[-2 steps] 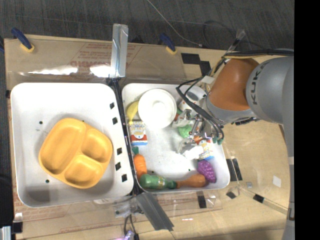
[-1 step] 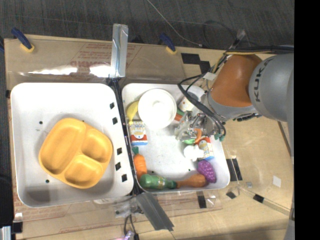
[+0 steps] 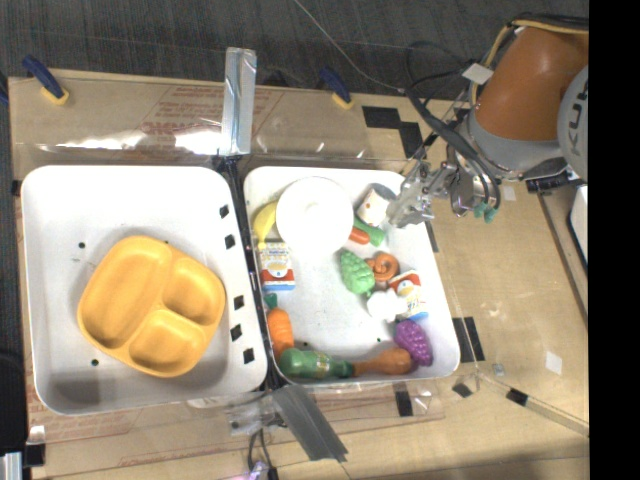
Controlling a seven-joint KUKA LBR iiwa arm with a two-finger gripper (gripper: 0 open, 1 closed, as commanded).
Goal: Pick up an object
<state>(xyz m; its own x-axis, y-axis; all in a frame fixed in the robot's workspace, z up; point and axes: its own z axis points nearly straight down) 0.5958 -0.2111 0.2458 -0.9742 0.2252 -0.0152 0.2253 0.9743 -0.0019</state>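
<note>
No label is legible on the small carton [image 3: 277, 266] in the right bin [image 3: 330, 338]; the gripper [image 3: 408, 208] hovers at its upper right rim, fingers' state unclear

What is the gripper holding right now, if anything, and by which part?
It cannot be told. The gripper sits at the right bin's upper right edge, beside a small white block, but no object is visible between its fingers.

I counted two white bins [image 3: 40, 268]: one yellow tray [image 3: 150, 303] in the left; right of it, one white plate [image 3: 315, 213], one carrot [image 3: 279, 328], one grape bunch [image 3: 414, 340].
</note>
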